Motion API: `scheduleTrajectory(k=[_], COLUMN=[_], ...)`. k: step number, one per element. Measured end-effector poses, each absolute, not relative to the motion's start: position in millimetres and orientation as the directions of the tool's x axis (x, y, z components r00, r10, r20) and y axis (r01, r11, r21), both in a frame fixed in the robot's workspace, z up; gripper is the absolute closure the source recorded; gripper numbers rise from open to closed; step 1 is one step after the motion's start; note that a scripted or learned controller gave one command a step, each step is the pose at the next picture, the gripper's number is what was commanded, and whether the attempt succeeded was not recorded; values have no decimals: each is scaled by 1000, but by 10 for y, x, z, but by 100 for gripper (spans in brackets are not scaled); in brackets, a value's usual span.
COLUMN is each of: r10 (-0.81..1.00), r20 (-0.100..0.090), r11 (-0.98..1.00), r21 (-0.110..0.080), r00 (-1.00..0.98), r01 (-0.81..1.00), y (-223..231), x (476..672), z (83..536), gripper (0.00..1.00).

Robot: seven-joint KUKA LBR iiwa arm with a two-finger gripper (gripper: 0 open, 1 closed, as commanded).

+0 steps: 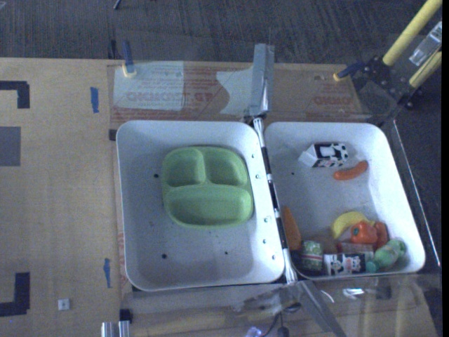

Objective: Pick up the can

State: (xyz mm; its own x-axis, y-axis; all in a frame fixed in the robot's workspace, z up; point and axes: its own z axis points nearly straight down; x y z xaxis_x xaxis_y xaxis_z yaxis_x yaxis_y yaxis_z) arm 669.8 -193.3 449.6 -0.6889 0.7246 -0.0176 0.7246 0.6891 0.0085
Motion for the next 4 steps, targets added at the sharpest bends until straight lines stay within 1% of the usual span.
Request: scheduleTrajectory(k=[4], r10=[718], r20=[-57], r11=[695], r21=[25], r00=[-693], r01=[718], y=[-1900], x=[6744], z=[5016], gripper=[100])
